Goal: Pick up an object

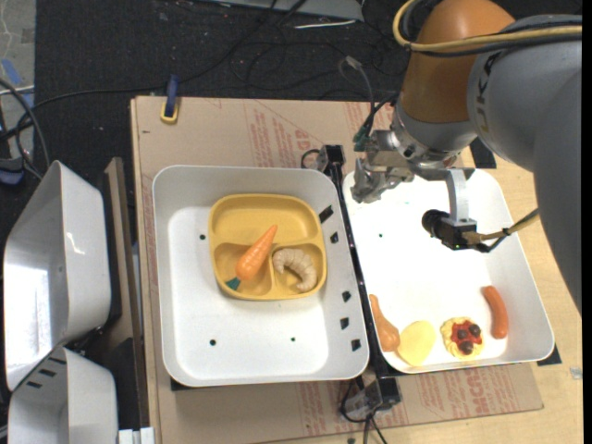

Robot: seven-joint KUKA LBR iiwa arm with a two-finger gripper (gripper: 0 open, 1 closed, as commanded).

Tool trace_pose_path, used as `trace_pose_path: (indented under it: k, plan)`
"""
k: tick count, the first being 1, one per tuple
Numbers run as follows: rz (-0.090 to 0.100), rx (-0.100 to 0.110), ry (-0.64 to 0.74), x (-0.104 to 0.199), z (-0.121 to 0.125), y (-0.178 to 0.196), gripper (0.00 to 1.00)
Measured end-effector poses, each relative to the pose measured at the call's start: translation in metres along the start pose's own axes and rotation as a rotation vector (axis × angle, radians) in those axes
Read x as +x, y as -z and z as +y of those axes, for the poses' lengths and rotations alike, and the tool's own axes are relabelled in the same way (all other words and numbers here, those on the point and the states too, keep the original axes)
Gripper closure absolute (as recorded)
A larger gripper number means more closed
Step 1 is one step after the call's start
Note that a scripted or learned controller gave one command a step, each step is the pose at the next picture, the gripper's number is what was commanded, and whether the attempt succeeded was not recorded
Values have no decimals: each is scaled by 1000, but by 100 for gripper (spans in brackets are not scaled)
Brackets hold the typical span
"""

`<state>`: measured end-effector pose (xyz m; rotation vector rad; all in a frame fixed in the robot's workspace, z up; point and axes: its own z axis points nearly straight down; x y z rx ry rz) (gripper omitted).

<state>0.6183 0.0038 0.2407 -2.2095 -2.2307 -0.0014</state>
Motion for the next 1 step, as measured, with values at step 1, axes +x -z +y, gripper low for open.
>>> trace_pose_path:
  k: [1]
  plan:
    - [-1,-1,-1,53,10,-12,100]
